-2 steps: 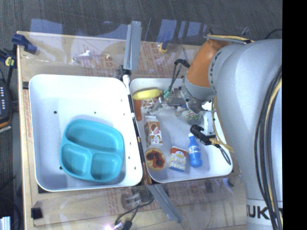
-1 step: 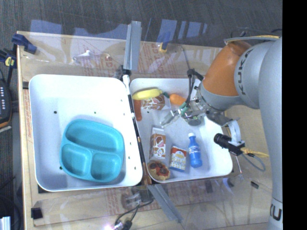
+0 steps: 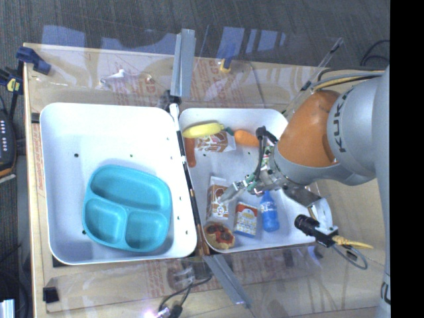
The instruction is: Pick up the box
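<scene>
The gripper (image 3: 246, 185) hangs low in the right bin (image 3: 199, 116); its fingers look slightly parted, holding nothing. The box (image 3: 246, 218) lies flat just below them — long axis running toward the bin's near rim, red label unreadable. Another carton (image 3: 218, 202) and a blue bottle (image 3: 269, 215) crowd either side. "KUKA" marks the arm (image 3: 344, 132).

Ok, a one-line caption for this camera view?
KUKA arm's end effector lowered among packaged snacks in the right bin, near a small box; blue tray in the left bin.
</scene>
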Robot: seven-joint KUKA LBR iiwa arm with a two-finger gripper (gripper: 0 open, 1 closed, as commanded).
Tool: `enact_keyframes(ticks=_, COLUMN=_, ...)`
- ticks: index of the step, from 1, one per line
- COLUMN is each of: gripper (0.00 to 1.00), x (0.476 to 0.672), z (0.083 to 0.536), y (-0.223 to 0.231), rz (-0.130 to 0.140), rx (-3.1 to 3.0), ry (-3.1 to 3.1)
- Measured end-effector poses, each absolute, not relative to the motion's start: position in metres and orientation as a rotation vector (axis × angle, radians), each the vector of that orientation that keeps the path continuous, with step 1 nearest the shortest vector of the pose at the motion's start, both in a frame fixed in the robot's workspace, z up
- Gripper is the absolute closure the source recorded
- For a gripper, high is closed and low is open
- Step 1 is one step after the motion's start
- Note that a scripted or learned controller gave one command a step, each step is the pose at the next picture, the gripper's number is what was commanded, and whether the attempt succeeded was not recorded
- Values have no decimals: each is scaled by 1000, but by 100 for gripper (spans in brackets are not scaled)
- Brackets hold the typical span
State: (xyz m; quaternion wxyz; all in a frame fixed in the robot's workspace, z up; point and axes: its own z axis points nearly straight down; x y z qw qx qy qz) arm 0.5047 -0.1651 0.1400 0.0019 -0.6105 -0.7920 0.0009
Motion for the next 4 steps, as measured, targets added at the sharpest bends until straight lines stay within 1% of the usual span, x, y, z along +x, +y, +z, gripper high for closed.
enact_keyframes(ticks=1, gripper=0, x=476, z=133, y=-200, rz=1, rx=-1857, ry=-2529)
enact_keyframes(ticks=2, gripper=0, x=477, z=111, y=-197, rz=0, rx=-2098, ry=-2336)
enact_keyframes(ticks=3, gripper=0, x=477, z=92, y=-211, rz=-1, rx=-2500, ry=-1905)
enact_keyframes(ticks=4, gripper=100, x=478, z=102, y=-210, rz=-4, rx=-2494, ry=-1912)
